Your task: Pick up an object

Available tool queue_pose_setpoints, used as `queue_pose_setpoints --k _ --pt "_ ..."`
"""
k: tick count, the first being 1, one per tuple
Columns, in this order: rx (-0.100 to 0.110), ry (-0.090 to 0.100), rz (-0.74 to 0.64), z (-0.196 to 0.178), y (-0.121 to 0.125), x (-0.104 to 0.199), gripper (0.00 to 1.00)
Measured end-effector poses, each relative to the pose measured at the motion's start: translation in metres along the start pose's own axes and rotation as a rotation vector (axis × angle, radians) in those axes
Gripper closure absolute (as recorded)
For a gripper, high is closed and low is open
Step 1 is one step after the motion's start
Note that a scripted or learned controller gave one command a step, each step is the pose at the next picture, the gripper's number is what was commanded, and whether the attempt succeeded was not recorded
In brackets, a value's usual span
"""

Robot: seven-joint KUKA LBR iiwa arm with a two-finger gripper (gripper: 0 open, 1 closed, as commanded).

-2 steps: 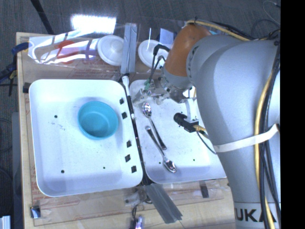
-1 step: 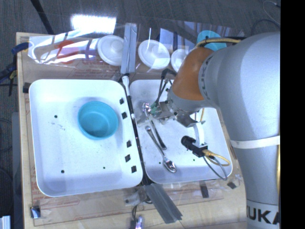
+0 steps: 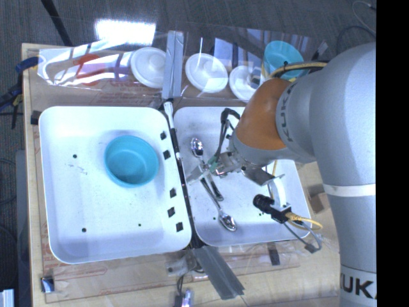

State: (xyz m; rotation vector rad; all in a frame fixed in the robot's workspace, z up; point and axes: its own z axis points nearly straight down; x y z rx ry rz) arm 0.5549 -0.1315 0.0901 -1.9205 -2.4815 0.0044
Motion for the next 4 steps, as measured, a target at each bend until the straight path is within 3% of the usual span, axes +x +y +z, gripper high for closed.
queue_pose_setpoints --k 1,2,3,4 --pt "-0.003 -0.001 -0.046 -0.001 0.07 -0.022 0.0" --pt "0.0 0.001 -0.031 0.0 0.011 -0.004 0.0" --pt "0.001 0.002 -0.034 -0.009 0.012 -0.004 1.0" --pt "0.001 0.001 -0.034 -0.009 0.012 -0.004 0.0"
